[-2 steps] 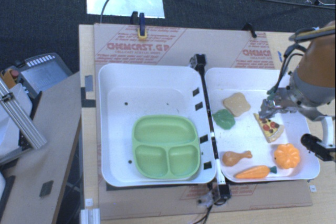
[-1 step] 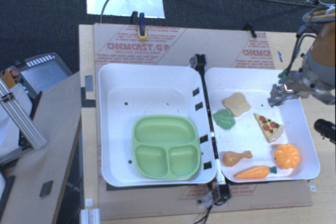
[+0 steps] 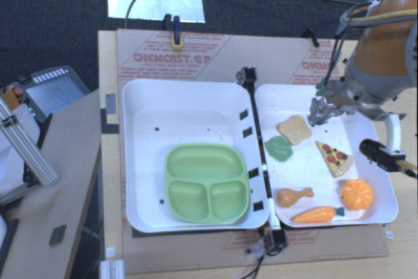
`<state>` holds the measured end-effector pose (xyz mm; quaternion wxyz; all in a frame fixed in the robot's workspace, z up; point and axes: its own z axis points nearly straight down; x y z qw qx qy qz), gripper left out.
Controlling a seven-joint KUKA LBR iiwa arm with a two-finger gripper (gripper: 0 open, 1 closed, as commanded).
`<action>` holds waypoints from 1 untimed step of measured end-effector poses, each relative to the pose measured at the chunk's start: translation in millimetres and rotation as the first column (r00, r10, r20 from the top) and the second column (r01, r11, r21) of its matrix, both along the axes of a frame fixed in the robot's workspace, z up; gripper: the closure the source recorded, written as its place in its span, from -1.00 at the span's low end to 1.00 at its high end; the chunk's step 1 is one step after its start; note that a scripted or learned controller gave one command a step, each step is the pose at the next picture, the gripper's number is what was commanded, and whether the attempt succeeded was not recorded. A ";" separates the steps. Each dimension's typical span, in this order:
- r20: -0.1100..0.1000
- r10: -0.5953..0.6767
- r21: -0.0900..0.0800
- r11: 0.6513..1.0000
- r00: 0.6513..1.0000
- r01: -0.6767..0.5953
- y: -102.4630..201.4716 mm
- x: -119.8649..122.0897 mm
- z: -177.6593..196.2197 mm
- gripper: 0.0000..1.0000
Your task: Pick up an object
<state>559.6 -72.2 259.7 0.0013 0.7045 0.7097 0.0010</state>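
Here, at the far left, a grey pendant with a screen point(image 3: 55, 91) lies on a side table, with a pale aluminium rail point(image 3: 23, 144) slanting beside it. On the bench, the left bin point(image 3: 140, 140) holds a green divided tray point(image 3: 207, 183) with three compartments, lying flat toward the bin's near side. A row of black clips runs along the seam where the two bins meet. The right bin point(image 3: 287, 101) holds the toy foods: a green leaf point(image 3: 279, 149) near the seam, and just beyond it, touching or nearly so, a tan slice of bread point(image 3: 295, 130). Nearer the front rim lies a brown chicken drumstick point(image 3: 294, 195), and just in front of that an orange carrot point(image 3: 315, 213) with a green tip, lying lengthwise along the rim. To the right of the bread, apart from it, a pizza slice point(image 3: 336, 158) points toward the back of the bin, and an orange pumpkin point(image 3: 357, 195) sits near the front right corner, close to the carrot's green end. The gripper point(image 3: 318, 113) hangs over the back part of the right bin, just right of the bread; nothing shows between its fingers, and whether they stand apart or together I cannot tell. The grey arm point(image 3: 385, 42) with its orange band rises behind it at the right.
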 end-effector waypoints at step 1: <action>0.000 0.000 0.001 1.000 1.000 0.000 48.3 9.9 -2.0 1.00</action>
